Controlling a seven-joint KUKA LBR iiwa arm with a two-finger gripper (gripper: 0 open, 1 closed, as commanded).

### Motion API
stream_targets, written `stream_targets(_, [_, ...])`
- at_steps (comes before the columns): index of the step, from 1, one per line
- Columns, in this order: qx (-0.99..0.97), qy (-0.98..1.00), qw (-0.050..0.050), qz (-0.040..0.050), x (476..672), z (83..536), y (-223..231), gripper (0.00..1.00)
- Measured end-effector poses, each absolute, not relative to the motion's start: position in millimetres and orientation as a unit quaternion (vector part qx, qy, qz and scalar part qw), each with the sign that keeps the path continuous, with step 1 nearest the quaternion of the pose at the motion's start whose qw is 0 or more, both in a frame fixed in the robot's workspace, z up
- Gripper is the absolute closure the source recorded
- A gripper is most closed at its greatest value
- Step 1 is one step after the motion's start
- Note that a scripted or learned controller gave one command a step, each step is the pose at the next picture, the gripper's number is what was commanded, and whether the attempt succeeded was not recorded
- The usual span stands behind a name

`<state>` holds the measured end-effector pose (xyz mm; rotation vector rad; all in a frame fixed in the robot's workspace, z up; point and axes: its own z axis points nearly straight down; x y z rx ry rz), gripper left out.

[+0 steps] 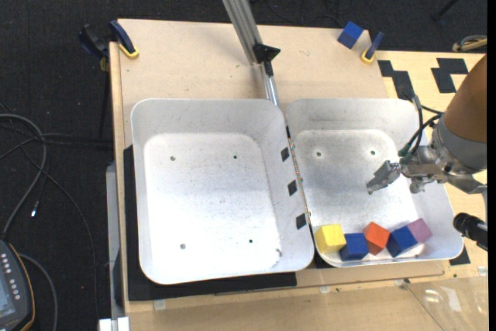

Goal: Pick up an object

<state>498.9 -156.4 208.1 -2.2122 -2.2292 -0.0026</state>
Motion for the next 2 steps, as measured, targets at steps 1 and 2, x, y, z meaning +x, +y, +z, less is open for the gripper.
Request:
stream_targets(1, [-0.708, -0.706, -0.003, 0.0000, 489.5, 241.2, -199.5, 0.00])
stream_targets(2, [-0.707, -0.708, 0.003, 0.0013, 499.2, 172.1, -185.6, 0.00])
